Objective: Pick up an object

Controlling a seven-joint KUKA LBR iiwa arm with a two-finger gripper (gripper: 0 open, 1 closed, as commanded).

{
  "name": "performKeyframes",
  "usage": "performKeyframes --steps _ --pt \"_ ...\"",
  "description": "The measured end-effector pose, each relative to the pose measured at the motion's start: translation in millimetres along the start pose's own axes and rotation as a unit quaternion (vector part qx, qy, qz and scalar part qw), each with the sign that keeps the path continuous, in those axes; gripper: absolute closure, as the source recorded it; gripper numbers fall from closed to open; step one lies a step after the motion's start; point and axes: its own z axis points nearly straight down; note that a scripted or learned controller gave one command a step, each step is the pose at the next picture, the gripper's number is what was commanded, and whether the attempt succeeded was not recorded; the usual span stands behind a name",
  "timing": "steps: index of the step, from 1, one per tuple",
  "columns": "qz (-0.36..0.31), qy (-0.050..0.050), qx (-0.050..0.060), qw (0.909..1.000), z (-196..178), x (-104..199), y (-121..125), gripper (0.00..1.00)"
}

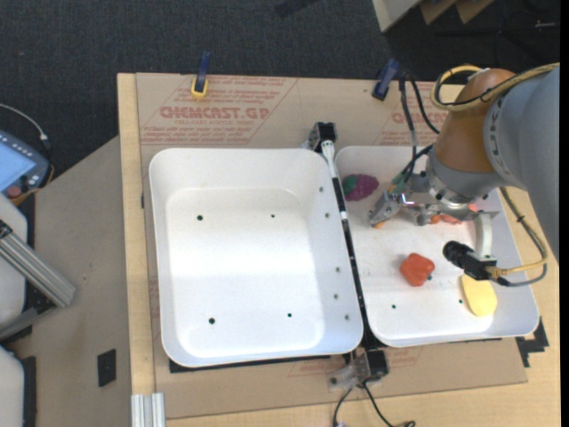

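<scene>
My gripper [389, 208] hangs low over the back half of the right bin [391, 323], with the grey arm and its orange band reaching in from the right. A purple and green object [360, 185] lies just to its left, near the bin's back left corner, apart from the gripper. A red-orange object [417, 269] rests in the middle of the bin, in front of the gripper. A yellow object [480, 298] lies at the front right. I see nothing held in the gripper.
The left bin [178, 265] sits beside the right one, their rims meeting at a black divider [342, 229]. Both stand on a cardboard sheet [258, 105] held by clips at the back. A bit of pink [481, 206] peeks out behind the wrist.
</scene>
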Motion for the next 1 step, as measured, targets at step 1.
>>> performKeyframes --steps 1 --pt "0.000 0.000 0.000 1.0000 0.0 0.0 0.0 0.00"
